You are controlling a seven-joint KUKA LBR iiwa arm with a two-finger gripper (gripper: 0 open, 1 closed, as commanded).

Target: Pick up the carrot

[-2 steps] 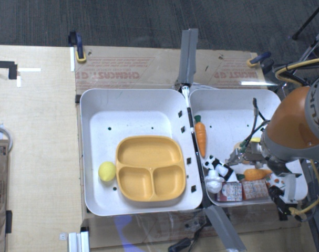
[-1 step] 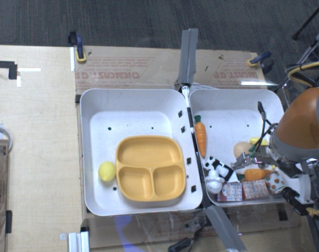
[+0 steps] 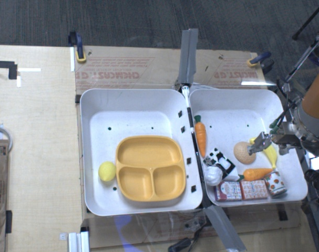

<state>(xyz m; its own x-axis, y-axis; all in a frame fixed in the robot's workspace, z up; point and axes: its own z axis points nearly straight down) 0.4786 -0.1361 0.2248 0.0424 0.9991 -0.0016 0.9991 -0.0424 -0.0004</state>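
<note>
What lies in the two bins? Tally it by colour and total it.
Orange: 2, carrot with green top, lower carrot
Yellow: 3, plate, ball, banana
Tan: 1, roll
Black-and-white: 1, toy
Red-and-white: 2, box, can
Total: 9

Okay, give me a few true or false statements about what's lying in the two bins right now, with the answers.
1. A carrot lies in the right bin along its left wall. True.
2. The yellow divided plate is in the right bin. False: it sits in the left bin.
3. A lemon lies just left of the plate. True.
4. The gripper is above the left bin. False: it is over the right bin, near a second carrot.
5. The plate has five compartments. False: it has three.
</note>
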